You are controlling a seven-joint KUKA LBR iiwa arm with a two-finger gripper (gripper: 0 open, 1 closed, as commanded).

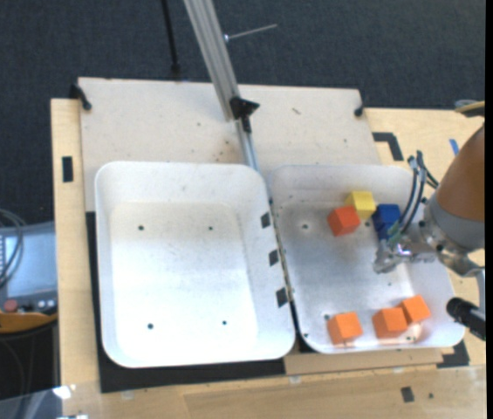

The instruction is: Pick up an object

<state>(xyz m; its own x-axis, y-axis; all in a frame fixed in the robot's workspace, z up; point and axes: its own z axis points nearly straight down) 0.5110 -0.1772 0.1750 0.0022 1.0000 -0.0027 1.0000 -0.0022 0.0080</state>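
approach | metal two-finger gripper (389, 256) over right white bin (316, 339), finger state unreadable | centre above small blue cube (386, 216) before descending

right bin (316, 339) | yellow block (361, 202) at back, touching blue block (386, 216); red-orange block (344, 221) just beside yellow | front: three orange blocks (345, 327), (390, 321), (415, 308); the right two touching

Blocks (344, 221) in right bin (316, 339) — six
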